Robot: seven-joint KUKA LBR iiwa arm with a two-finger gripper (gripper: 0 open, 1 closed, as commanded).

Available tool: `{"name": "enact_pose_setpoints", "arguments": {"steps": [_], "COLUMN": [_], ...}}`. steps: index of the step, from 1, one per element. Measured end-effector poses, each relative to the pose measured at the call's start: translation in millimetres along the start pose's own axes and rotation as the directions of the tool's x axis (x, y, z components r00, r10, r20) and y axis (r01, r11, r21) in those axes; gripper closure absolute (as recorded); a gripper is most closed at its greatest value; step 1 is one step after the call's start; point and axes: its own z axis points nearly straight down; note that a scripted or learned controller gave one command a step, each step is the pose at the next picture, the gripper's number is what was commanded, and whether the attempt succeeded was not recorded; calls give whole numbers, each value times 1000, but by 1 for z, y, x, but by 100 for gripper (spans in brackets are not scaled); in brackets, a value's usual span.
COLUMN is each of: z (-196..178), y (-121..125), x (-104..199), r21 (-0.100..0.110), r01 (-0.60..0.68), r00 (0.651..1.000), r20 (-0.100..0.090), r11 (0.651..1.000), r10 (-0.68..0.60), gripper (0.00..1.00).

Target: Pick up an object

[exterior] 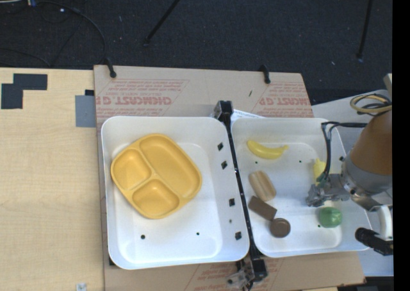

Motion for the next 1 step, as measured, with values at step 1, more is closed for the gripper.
{"name": "enact_pose_setpoints", "arguments": {"steps": [1], "z": [-62], "y": [5], "x": [1], "r21": [-4], "r01": [4], "r00": [1000], "r20": [2], "r11": [1000], "r10": [-4], "gripper": [100]}}
